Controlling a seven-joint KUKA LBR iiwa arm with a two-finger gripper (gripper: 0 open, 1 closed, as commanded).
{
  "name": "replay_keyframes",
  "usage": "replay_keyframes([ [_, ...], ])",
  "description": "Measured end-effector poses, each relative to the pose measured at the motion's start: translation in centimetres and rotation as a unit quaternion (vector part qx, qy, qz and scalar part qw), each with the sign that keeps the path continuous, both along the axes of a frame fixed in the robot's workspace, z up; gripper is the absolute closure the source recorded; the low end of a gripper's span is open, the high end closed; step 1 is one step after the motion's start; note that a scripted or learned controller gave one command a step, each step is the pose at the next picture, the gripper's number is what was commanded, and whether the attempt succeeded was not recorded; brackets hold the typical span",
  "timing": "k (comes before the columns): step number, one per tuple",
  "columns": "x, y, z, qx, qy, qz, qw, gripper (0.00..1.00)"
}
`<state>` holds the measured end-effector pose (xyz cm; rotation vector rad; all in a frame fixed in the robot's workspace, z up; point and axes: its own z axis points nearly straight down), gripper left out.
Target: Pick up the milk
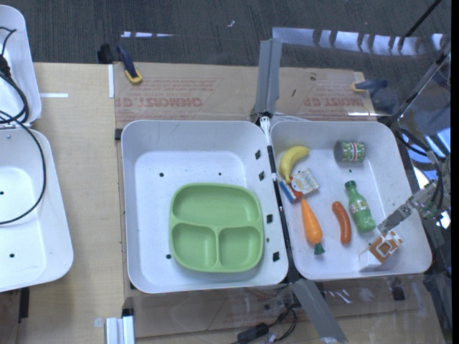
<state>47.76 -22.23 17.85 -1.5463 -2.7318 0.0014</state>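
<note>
My end effector [393, 221] reaches in from three o'clock over the right bin [405, 165]; I cannot tell its state from up here. Its tip hangs just above the milk [383, 249], which sits at five o'clock in that bin, close against the near wall. The milk is a small carton, white with an orange-brown panel on its upper face, lying tilted. At about ten o'clock from it lies a green bottle [359, 206], and just beside that an orange-red sausage [342, 222]. Further toward nine o'clock lies a carrot [311, 223], then a small printed packet [305, 182] and a banana [290, 160] above it. A green can [350, 150] lies at twelve o'clock. The left bin [140, 192] on the surface [86, 106] holds a green divided plate [216, 227]
</note>
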Motion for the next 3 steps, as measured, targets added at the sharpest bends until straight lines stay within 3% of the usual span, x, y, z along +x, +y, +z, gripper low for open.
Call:
replay_keyframes([
  [1,2.2,0.0,4.3,-0.0003,-0.001,0.031,0.9995,0.00],
  [2,-0.1,0.1,-6.2,0.0010,0.001,0.034,0.9994,0.00],
  [3,0.0,0.1,-5.5,0.0013,0.001,0.034,0.9994,1.00],
])
